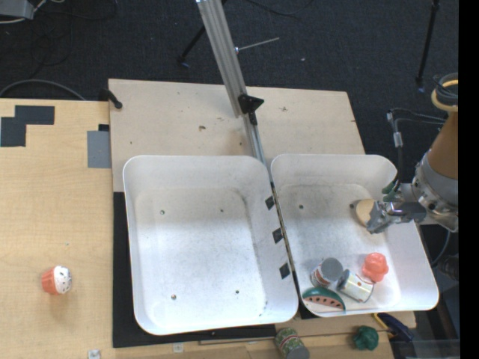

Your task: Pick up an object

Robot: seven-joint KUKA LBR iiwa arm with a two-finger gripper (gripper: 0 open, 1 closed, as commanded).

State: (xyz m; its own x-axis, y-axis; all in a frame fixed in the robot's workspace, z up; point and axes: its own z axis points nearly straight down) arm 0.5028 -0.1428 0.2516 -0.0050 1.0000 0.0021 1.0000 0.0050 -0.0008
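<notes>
My gripper point(380, 217) hangs over the right side of the right bin point(329, 172), reaching in from the right. Its dark fingers sit right at a tan, rounded object point(363, 211) lying on the bin floor. Whether that object is between the fingers is not visible. Near the bin's front lie a red-orange lumpy toy point(375, 266), a small grey-topped can point(327, 271), a white block point(358, 288) and a watermelon-slice toy point(323, 301).
The left bin point(194, 245) stands beside the right one, with a divider carrying black clips between them. A slanted aluminium rail point(224, 51) rises behind the bins. A small red-and-white toy point(57, 280) lies on the wooden bench at left. Green items point(365, 338) sit past the front edge.
</notes>
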